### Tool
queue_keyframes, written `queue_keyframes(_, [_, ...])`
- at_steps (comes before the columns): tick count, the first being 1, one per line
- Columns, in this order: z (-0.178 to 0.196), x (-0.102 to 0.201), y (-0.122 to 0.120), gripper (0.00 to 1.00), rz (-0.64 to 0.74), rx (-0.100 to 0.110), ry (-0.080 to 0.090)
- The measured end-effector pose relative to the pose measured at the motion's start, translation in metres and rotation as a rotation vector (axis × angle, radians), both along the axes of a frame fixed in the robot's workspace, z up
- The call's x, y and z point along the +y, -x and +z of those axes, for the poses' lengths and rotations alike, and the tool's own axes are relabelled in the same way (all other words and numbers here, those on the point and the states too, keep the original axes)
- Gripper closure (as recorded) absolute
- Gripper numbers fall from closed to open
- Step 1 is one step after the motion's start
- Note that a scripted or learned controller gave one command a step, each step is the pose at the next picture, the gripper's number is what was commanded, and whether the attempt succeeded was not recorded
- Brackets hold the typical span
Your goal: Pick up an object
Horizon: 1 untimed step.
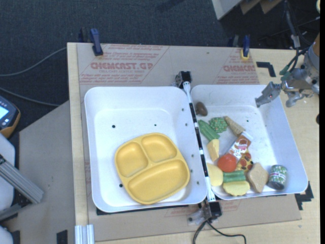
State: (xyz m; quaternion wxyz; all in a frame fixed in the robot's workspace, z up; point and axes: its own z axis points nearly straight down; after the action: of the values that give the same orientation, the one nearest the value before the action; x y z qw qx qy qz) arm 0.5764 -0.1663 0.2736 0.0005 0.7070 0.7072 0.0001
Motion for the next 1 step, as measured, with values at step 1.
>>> queue_keyframes(1, [-0.1050,0.0443,0.0425,0.00,0.001,0.014,-0.006])
